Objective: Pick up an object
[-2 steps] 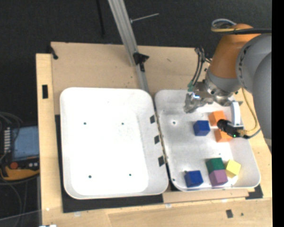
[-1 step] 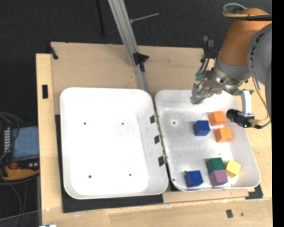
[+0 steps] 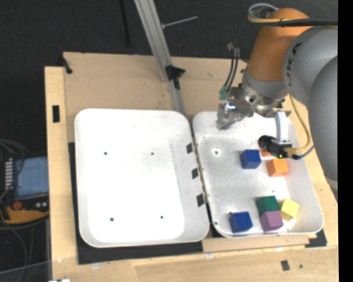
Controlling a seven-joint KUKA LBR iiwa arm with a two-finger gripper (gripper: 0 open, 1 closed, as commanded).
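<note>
End effector [image 3: 226, 117] hovers near blue cube [image 3: 250, 158].

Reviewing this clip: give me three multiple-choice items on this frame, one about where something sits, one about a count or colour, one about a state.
1. Where do the coloured blocks lie?
A. In the left bin
B. In the right bin
C. On the bare bench

2. How many blue blocks are there?
A. One
B. Two
C. Four

3. How does the gripper stand relative to the blocks?
A. Over the right bin's far left corner, apart from every block
B. Clamped on the yellow block
C. Resting in the left bin

Answers:
1 B: the right bin holds all the blocks, among them the orange block, green block, purple block and yellow block.
2 B: one blue block lies mid-bin, another blue block by the near rim.
3 A: the gripper is at that corner, with bare bin floor between it and the blocks.
</note>
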